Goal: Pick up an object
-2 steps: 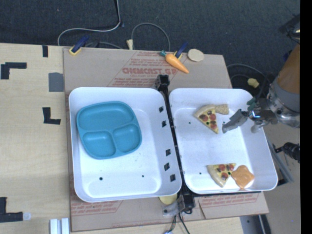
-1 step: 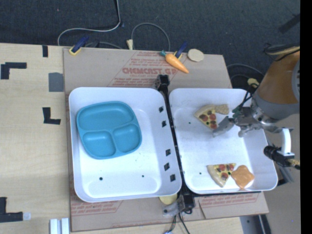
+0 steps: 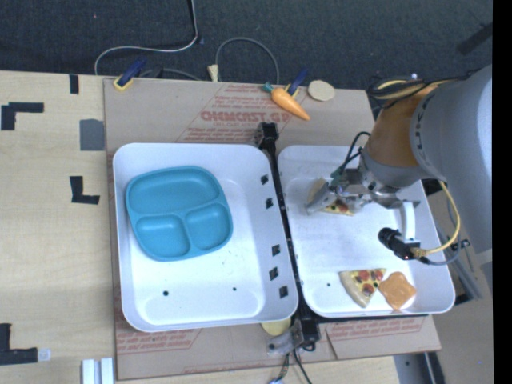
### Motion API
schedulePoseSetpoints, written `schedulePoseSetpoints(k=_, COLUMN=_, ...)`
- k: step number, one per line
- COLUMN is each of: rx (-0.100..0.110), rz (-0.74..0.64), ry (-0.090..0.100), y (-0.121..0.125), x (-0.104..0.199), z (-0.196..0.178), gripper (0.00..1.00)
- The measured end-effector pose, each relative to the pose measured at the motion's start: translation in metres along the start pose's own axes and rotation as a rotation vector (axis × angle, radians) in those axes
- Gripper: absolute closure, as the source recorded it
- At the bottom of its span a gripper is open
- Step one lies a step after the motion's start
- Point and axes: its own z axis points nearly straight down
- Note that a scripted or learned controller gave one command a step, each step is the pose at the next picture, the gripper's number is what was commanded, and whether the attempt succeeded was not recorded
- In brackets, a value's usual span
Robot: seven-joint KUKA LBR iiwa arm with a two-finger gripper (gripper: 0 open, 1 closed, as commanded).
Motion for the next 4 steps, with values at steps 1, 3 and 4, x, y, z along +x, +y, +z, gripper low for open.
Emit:
schedulePoseSetpoints(k=1, rx=0.003, rz=0.001, ry=0.006, y=0.036, x=0.033, z=-0.002, gripper=0.0)
schedulePoseSetpoints(k=3, rx=0.003, rz=0.002, ry=0.008, y=-0.005, x=0.056, z=-0.107, gripper=1.0)
schedulePoseSetpoints(k=4, rx=0.009, rz=0.004, ry=0.007, y=-0.005, x=0.055, z=-0.101, gripper=0.0)
